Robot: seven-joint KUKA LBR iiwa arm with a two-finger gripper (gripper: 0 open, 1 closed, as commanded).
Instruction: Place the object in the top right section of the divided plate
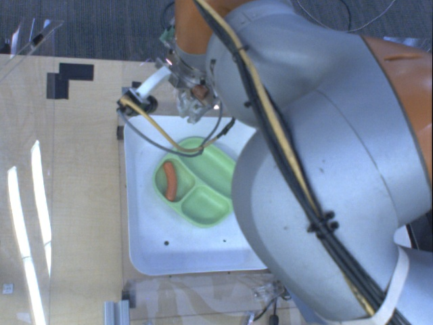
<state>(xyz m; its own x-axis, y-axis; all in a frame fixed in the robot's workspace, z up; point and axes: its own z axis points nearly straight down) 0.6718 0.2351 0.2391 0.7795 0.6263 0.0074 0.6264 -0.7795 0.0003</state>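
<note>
No text, label, brand, number or sign can be read anywhere in the camera view. The bench [67, 181] carries black blocky marks [67, 78] near its far left corner, but these form no letters or digits. A small pale tag [7, 288] at the lower left edge is too blurred to read.

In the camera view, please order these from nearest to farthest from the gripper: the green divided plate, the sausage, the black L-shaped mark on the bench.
From the gripper:
1. Green divided plate, just below it in the white bin.
2. Sausage, in the plate's left section.
3. Black L-shaped mark, far left on the bench.
</note>
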